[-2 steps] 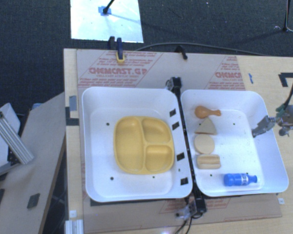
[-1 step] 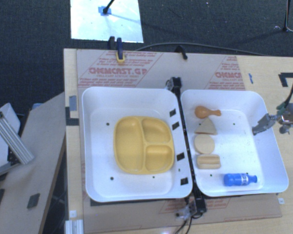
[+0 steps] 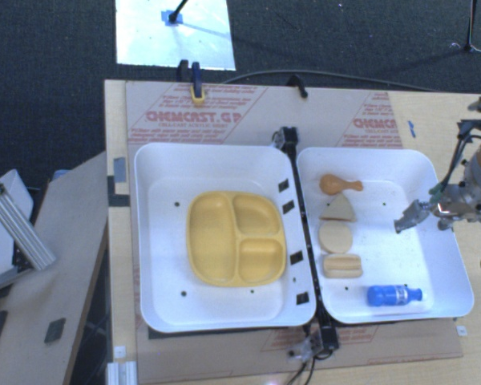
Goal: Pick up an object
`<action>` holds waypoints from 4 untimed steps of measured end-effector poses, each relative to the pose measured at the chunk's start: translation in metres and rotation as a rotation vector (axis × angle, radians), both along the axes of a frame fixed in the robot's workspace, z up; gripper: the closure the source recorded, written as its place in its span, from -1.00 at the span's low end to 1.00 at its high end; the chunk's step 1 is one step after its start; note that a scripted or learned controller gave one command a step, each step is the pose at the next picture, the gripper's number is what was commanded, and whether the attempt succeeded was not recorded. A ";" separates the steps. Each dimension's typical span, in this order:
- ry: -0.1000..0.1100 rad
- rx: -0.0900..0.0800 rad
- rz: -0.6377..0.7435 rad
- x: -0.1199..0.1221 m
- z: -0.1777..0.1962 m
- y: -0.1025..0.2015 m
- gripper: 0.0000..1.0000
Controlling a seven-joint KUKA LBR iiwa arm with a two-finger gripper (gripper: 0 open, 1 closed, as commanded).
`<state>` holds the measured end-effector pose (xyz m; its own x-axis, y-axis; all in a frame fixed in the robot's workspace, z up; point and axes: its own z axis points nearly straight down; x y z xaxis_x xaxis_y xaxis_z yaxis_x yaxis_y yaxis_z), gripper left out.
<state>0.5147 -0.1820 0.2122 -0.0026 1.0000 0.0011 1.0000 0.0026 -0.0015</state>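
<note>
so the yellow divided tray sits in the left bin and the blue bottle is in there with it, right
Not quite. The yellow divided tray does sit in the left bin, but the camera view shows the blue bottle lying in the right bin, near its front edge.

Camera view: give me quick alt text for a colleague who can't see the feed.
The gripper hovers over the right bin, near its right wall, above five small items: a drumstick-shaped toy, a wedge, a round disc, a bun and a blue bottle. The left bin holds a yellow divided plate.
</note>
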 end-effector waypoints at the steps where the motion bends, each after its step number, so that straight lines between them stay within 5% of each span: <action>1: 0.001 -0.001 -0.002 -0.005 -0.050 -0.009 -1.00; 2: 0.001 0.000 -0.001 -0.003 -0.112 -0.006 -1.00; 3: -0.005 -0.003 -0.001 -0.001 -0.098 -0.007 1.00; 4: -0.009 -0.003 0.002 0.009 -0.042 0.000 1.00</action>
